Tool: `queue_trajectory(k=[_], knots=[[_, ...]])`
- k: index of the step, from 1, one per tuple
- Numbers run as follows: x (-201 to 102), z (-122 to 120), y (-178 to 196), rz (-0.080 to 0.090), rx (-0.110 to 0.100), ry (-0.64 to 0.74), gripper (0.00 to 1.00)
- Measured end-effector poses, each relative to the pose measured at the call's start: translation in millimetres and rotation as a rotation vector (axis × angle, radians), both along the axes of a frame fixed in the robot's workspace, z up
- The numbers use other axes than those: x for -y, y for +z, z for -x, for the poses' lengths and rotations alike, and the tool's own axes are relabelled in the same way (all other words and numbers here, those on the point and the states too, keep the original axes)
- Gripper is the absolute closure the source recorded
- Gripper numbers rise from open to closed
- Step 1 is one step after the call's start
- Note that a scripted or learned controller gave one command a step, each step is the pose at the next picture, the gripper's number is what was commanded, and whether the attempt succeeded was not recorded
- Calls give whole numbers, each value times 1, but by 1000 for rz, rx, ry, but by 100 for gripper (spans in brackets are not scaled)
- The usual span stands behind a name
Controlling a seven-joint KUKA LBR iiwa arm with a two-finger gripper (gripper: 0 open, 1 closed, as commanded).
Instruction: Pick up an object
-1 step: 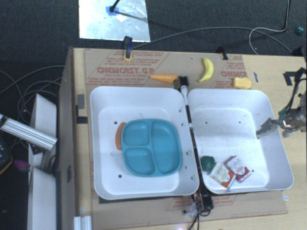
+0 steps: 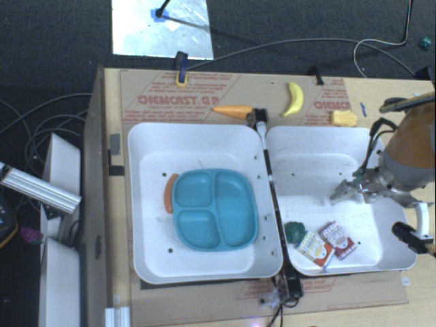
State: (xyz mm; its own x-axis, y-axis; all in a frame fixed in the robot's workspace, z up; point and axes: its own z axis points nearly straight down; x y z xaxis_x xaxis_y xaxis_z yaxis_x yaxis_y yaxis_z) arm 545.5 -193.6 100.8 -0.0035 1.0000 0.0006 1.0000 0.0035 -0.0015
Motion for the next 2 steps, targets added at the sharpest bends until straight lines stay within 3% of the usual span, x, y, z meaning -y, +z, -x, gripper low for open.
queue_trajectory(k=[1, 2], knots=[[-26, -88, -16, 1, 4, 1, 0], [-66, -60, -16, 0, 4, 2, 0]])
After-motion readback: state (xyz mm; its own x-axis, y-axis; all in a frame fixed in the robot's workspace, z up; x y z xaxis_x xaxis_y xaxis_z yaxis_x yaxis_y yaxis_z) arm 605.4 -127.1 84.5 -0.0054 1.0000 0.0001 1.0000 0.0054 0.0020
